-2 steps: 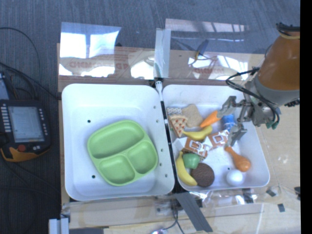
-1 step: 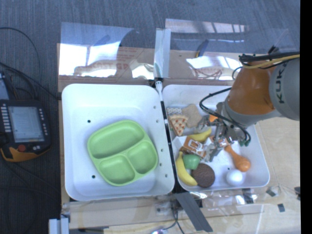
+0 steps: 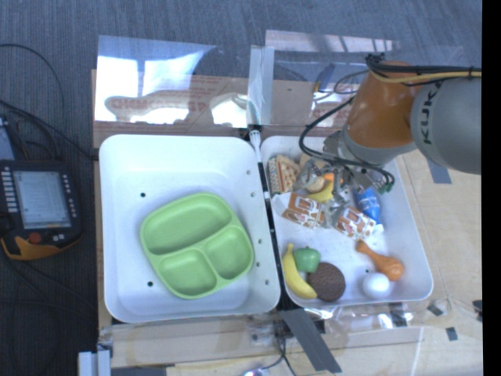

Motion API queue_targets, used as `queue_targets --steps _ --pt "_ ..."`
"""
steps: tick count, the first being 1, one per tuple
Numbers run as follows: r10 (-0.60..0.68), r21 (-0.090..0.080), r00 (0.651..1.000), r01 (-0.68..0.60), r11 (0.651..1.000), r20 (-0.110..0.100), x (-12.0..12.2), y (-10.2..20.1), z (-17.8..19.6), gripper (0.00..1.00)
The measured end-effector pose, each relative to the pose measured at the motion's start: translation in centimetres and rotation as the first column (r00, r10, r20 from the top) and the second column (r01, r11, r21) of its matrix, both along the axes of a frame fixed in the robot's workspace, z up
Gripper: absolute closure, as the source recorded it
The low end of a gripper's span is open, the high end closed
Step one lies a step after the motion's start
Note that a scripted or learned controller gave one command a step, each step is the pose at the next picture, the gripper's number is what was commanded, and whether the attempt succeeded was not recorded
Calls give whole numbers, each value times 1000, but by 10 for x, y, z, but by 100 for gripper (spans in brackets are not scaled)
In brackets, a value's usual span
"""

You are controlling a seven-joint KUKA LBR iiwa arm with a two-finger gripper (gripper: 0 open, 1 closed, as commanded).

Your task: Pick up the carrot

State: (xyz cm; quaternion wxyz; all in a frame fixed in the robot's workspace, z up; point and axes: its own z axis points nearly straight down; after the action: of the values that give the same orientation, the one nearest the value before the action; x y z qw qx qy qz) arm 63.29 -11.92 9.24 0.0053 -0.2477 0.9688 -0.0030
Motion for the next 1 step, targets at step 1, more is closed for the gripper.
queue_targets --steps 1 --pt "9 0 1000 -9 1000 -2 -80 -43 -2 0"
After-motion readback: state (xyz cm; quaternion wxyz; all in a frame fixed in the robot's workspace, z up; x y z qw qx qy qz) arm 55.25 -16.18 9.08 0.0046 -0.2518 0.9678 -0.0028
